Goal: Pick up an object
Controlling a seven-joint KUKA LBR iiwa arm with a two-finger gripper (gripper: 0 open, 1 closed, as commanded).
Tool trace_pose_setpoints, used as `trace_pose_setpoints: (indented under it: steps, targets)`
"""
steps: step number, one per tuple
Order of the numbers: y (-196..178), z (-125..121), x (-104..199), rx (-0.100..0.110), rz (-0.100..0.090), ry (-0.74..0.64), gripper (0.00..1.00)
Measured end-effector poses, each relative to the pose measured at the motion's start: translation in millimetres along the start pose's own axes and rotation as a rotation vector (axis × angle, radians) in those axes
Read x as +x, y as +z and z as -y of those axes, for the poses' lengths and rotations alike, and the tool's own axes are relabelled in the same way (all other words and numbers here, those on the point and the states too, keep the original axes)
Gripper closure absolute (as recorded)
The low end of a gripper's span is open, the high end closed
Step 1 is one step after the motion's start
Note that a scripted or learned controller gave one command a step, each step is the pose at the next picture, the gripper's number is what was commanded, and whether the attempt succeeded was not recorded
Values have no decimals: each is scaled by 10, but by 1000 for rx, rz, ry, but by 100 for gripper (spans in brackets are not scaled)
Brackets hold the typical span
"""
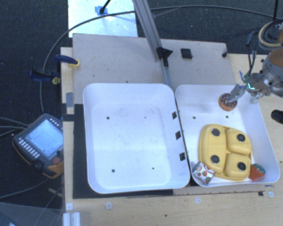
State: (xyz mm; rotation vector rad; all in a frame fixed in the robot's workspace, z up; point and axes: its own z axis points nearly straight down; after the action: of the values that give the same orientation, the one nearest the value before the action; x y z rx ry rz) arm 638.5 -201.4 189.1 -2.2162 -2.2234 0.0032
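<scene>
The right bin (pixel 259 121) holds several objects. A small brown round piece like a doughnut (pixel 227 102) lies near its far wall. My gripper (pixel 237 94) reaches in from the right and its tip is right at the doughnut's upper right edge; contact is unclear. A large yellow block with four dark-centred bumps (pixel 225 152) lies toward the front. Beside its front left corner is a small white patterned piece (pixel 203 173). A red strawberry-like toy (pixel 257 172) lies in the front right corner.
The left bin (pixel 128 136) adjoins the right one, with black clips (pixel 178 134) along the shared rim. A slanted metal pole (pixel 148 25) rises behind the bins. A teach pendant (pixel 40 143) lies off the bench at left.
</scene>
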Motion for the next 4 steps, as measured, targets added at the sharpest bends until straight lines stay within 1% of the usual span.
trace_pose_setpoints:
  steps: [1,2,3,4]
  targets:
    - [-26,-14,1,-5,1,-1,0]
    - [497,-17,69,-2,0,-3,0]
    - [1001,-29,68,-6,2,-3,0]
    - [844,-57,68,-14,3,-6,100]
